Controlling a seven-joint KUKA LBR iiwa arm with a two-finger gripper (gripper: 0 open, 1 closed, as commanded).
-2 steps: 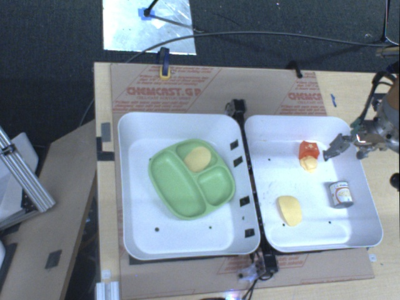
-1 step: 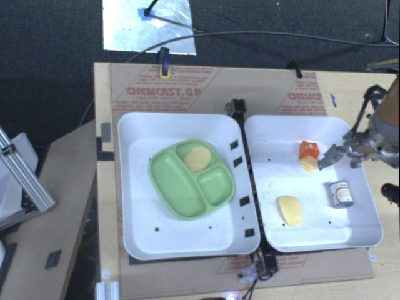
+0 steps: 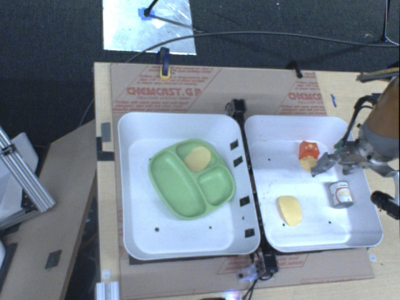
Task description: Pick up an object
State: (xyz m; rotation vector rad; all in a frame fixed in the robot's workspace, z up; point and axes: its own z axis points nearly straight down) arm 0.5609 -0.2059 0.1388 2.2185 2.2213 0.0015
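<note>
My gripper (image 3: 335, 167) hangs over the right bin (image 3: 315, 237), near its right wall. Its fingers stand open with nothing between them. A red and yellow toy fries box (image 3: 307, 153) lies just left of the left fingertip. Just below the gripper stands a small tin can (image 3: 340, 194) with a pale label, apart from the fingers. A yellow oval piece (image 3: 289, 210) lies toward the front of the same bin.
The left bin (image 3: 140, 230) holds a green divided plate (image 3: 178, 186) with a yellow round piece (image 3: 198, 159) in its far compartment. A black divider (image 3: 247, 186) runs between the two bins. The arm's grey body (image 3: 381, 136) comes in from the right.
</note>
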